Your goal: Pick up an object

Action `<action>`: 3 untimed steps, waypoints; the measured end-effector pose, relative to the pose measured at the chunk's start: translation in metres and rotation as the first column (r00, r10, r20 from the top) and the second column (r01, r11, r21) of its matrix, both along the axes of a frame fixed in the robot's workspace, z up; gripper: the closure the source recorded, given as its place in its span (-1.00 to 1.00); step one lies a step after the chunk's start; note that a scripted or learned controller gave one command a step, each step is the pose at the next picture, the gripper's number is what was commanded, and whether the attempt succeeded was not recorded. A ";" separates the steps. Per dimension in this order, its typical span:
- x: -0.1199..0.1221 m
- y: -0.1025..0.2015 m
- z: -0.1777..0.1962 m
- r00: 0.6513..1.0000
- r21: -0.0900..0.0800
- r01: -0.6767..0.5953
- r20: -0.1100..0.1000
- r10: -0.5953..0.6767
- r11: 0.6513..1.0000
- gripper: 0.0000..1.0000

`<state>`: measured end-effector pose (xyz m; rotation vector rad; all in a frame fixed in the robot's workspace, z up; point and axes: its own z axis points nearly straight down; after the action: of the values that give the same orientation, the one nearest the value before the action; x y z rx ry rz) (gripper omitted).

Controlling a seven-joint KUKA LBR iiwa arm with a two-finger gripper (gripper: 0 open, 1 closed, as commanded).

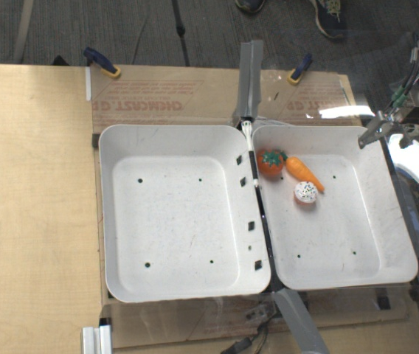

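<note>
Three small objects lie in the right bin, near its back left corner. A red tomato-like toy with a green top sits next to the bin's left wall. An orange carrot lies slantwise just right of it, almost touching it. A white speckled ball rests right in front of the carrot. My gripper hangs at the bin's back right corner, over the rim, well to the right of the three objects. Nothing shows in its grasp.
The left bin stands beside the right one, with a dark divider between them. Cardboard lies behind the bins, held by two clamps. A bare wooden benchtop spreads to the left. Arm parts and cables crowd the right edge.
</note>
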<state>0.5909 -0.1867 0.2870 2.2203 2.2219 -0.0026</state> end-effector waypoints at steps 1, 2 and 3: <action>-0.008 0.039 -0.132 0.984 0.001 0.177 -0.003 -0.177 0.984 -1.00; -0.057 0.079 -0.197 0.988 0.003 -0.152 -0.003 0.152 0.988 -1.00; 0.020 0.060 -0.196 0.980 0.001 -0.198 0.000 0.198 0.980 -1.00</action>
<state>0.6112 -0.1262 0.0914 1.9892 2.4323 -0.0015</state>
